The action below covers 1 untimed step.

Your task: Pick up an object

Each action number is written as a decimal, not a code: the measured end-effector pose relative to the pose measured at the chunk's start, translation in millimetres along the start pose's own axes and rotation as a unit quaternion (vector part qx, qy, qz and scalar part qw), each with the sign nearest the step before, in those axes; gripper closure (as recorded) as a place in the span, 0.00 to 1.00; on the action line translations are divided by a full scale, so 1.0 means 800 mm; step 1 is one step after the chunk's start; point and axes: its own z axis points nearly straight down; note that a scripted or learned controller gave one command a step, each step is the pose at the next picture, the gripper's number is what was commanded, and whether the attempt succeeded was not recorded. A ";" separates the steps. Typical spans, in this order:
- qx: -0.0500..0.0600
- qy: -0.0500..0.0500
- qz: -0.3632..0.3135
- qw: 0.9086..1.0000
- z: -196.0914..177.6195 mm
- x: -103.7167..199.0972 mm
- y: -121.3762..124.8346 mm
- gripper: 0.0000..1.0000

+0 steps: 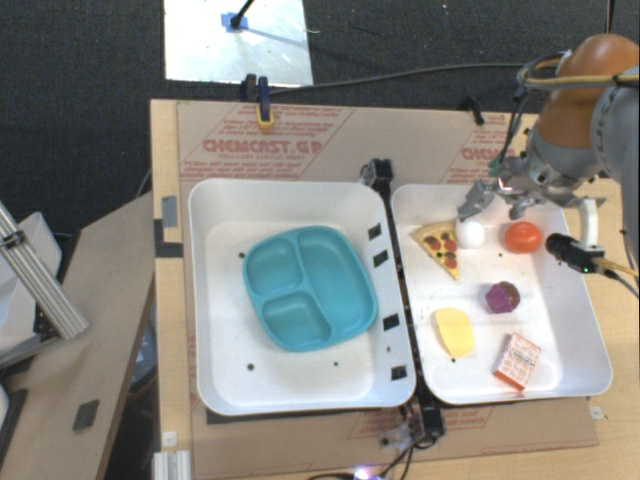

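Note:
The right bin (590, 353) holds several small items. A pizza slice (439, 245) lies at its far left, with a white egg (470, 233) touching it. A red tomato (522, 236) sits to the right of the egg. Lower down lie a purple item (502, 296), a yellow piece (454, 331) and a red-and-white packet (517, 360). My gripper (497, 205) hangs over the bin's far edge, just above the gap between egg and tomato. Its fingers are spread open and nothing is between them.
The left bin (225, 218) carries a teal divided plate (308, 286). Black clips line the ridge (392, 288) between the two bins. The arm's orange band (590, 63) rises at the far right, with cables near it.

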 end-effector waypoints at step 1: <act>0.000 0.000 -0.001 1.000 0.051 0.000 0.001 0.00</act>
